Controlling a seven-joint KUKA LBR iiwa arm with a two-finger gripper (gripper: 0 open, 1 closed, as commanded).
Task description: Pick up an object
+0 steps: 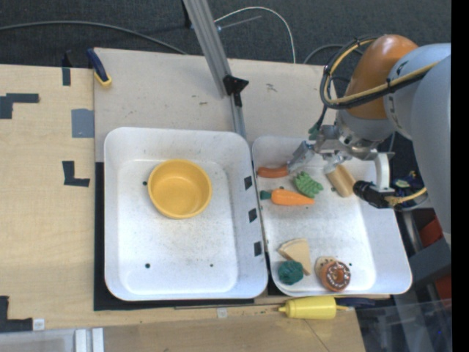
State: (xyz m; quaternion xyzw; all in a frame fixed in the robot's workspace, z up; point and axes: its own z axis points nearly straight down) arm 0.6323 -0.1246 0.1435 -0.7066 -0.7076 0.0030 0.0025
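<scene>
A yellow bowl (179, 188) sits in the left bin (117, 218). In the right bin (381, 255), the carrot (291, 198) lies crosswise, its long axis nearly level, tip pointing right. The gripper (306, 152) hovers above it, apparently approaching; whether it is wide or narrow I cannot tell. Next, I judge, it must descend over the carrot.

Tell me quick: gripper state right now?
Gripper: low over the right bin beside the green toy; open or closed cannot be told, and nothing is seen held.

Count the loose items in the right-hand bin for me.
7: sausage, green piece, carrot, cork-like cylinder, wedge, teal lump, round brown item. The arm may hide more.
</scene>
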